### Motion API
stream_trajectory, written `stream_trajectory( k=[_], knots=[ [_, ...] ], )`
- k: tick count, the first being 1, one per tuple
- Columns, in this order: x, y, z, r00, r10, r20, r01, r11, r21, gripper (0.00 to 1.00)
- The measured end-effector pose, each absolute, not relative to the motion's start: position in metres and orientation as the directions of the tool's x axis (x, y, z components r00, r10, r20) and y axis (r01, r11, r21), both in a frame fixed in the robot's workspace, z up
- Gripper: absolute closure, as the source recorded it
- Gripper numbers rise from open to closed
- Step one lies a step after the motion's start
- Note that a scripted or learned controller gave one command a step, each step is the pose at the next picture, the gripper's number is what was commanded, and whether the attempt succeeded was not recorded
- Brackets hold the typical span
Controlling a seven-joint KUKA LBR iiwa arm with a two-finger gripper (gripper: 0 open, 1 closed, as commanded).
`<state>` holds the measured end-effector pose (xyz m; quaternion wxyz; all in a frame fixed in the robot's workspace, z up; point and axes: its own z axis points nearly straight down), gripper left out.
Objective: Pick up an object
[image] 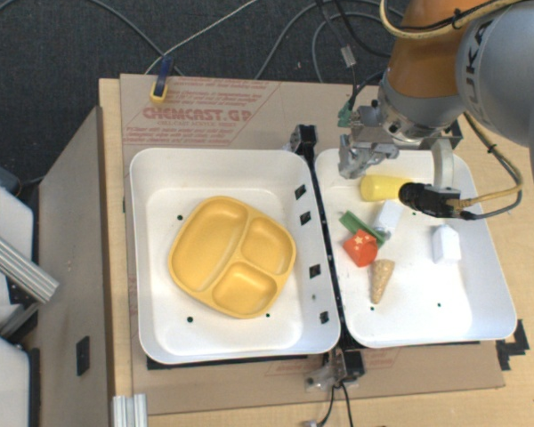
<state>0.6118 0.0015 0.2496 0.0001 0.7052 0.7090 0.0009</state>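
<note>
The right bin [481,314] holds a yellow rounded block [382,187], a red strawberry-like toy [360,248] with a green top, a green strip [363,226], a tan cone [381,279], a white piece [388,214] and a small white block [445,243]. My gripper [357,163] hangs over the bin's far left corner, just left of the yellow block. Nothing shows between its fingers.
The left bin [151,238] holds a yellow divided plate [232,256]. A black divider [313,229] with clips runs between the bins. Cables trail over the dark floor behind the bench. Cardboard [205,105] lies beneath both bins.
</note>
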Motion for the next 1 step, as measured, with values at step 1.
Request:
stream_trajectory(
  k=[1],
  knots=[
    [0.6165, 0.0527, 0.2541, -0.005, 1.000, 0.001, 1.000, 0.005, 0.002, 1.00]
  ],
)
